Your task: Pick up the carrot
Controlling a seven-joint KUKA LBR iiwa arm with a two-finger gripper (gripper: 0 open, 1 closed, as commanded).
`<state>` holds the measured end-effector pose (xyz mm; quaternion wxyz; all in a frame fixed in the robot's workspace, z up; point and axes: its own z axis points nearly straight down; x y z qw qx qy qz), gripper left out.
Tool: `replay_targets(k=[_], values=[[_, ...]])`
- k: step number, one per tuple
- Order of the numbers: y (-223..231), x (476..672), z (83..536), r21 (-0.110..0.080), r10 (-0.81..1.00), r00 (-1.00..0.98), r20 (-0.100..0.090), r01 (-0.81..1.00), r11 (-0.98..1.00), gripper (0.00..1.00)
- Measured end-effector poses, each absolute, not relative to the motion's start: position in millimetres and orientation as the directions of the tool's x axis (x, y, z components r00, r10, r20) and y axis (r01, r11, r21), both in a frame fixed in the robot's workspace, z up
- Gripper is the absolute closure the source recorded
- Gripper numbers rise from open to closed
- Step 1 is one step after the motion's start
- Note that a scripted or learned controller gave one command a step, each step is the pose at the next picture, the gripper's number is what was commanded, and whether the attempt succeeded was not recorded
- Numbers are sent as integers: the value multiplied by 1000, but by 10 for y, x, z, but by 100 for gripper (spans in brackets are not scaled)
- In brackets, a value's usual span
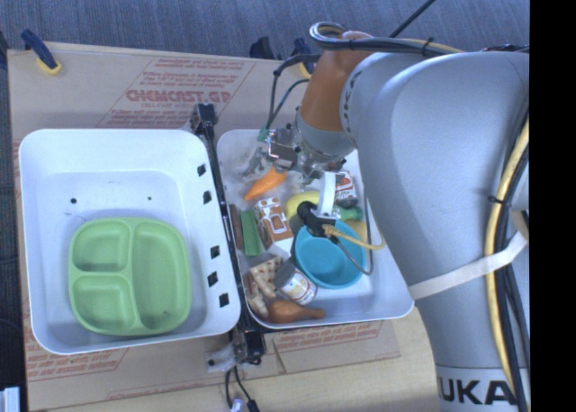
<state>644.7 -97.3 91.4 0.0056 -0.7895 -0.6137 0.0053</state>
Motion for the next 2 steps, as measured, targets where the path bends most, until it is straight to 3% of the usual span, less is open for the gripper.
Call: replay_targets(k=[1,2], values=[[-972,6432,1010,-26,971,240,-2,971,-239,100],[-611,5876,1970,-1,987,158,1,987,-158,100]])
